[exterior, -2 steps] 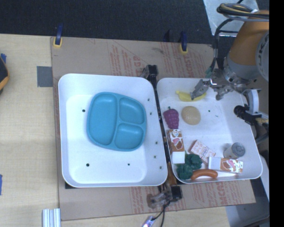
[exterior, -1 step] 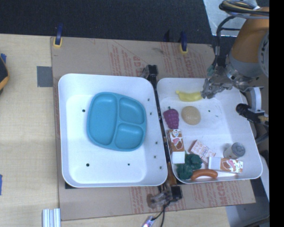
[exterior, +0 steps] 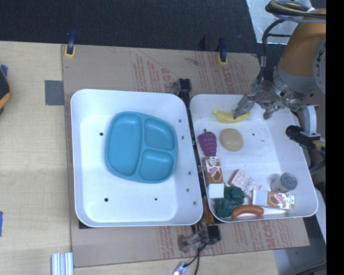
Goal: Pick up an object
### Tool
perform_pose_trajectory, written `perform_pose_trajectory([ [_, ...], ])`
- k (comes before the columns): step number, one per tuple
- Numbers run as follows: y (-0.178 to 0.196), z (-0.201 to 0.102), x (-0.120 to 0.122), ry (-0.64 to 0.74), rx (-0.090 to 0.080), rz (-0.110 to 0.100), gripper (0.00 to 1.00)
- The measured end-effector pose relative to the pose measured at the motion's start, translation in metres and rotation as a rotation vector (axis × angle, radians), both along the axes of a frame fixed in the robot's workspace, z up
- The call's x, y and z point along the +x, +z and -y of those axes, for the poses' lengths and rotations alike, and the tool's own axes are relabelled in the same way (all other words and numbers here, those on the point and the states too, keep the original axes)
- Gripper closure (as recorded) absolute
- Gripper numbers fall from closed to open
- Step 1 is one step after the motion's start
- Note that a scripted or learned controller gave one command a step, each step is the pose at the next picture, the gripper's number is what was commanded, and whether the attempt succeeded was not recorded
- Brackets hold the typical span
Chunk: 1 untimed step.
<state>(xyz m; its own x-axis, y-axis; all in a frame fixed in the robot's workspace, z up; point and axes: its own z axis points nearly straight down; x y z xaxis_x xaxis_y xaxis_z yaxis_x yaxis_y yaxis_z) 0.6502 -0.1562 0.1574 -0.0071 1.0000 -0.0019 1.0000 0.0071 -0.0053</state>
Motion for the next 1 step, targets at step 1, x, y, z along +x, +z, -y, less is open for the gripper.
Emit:
perform_pose_trajectory([
  [1,0.0107,0.0005,0.0003,0.002,-0.001,-0.001,1.00],
])
